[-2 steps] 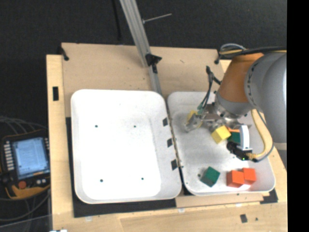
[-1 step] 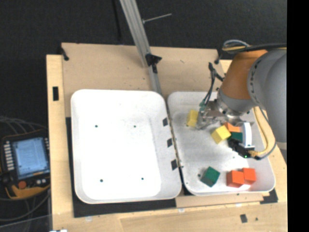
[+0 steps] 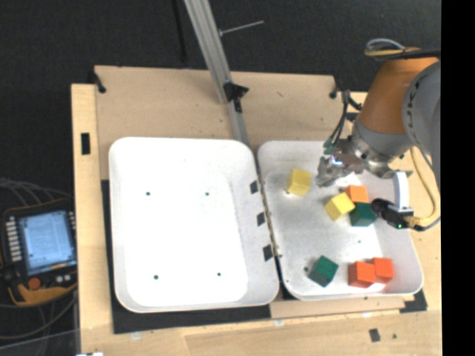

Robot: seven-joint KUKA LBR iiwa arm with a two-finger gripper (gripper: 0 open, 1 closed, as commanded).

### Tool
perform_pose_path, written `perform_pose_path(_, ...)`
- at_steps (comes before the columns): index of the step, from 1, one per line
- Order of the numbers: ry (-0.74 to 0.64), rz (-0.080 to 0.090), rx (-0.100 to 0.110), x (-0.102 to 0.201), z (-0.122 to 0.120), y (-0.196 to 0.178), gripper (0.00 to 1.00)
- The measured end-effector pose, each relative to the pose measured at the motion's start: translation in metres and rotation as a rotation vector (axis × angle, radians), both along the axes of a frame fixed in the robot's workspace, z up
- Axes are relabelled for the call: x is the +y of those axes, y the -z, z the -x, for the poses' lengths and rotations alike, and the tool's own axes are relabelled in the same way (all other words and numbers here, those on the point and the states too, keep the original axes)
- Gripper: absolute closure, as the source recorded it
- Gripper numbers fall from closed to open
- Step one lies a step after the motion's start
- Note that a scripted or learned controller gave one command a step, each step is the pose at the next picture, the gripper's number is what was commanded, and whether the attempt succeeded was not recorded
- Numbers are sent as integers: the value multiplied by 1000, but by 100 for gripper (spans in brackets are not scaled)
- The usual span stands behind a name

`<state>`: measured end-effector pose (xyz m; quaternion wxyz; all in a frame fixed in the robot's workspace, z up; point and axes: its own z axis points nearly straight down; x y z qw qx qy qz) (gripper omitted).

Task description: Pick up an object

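The right bin (image 3: pixel 297 280) holds several small blocks. A yellow block (image 3: pixel 299 182) lies near its upper left. Another yellow block (image 3: pixel 339 205) sits mid-bin, touching an orange block (image 3: pixel 358 193) and a dark green block (image 3: pixel 362 214). A green block (image 3: pixel 323 271) lies near the front, and two orange blocks (image 3: pixel 370 271) sit together at the front right. My gripper (image 3: pixel 329 170) hangs over the bin's upper middle, between the two yellow blocks, just above the bin floor. Nothing shows between its fingers.
The left bin (image 3: pixel 182 221) lies beside the right one, across a narrow divider with black clips. A slanted metal pole (image 3: pixel 211 47) rises from the back of the bench. A teach pendant (image 3: pixel 41 243) rests off the bench at the left.
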<state>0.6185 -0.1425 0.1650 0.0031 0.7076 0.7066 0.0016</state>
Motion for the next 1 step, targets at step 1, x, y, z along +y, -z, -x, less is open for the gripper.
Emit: perform_pose_path(1, -4, 0, -2, -1, -4, -65, 100)
